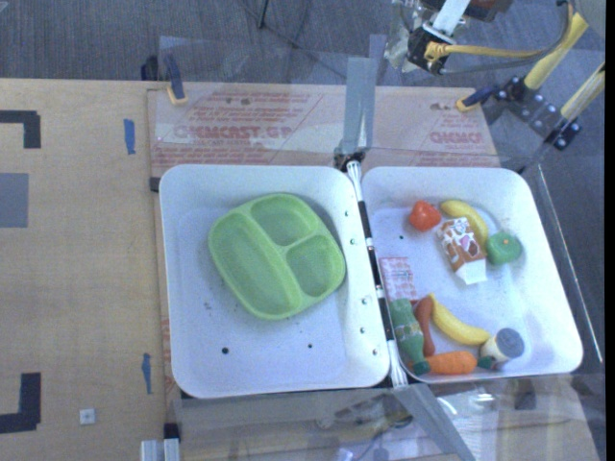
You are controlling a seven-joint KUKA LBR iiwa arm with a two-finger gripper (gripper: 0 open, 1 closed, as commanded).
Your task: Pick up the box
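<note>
A small carton-shaped box [462,250] lies on its side near the middle of the right bin [548,257], untouched and ringed closely by toy food. A yellow banana [467,213] curves just above it, a red tomato [424,216] sits to its upper left, and a green round fruit [504,249] rests just beside its right edge. A flat pink packet [397,277] lies apart against the bin's left wall. The gripper [426,50] hangs well above the bench beyond the bins' far edge, and the state of its grasp cannot be told from this angle. A clean pick likely calls for descending straight over the box's centre and closing across its narrow width, keeping clear of the fruit and banana. The left bin [192,334] holds a green divided plate [277,254].
</note>
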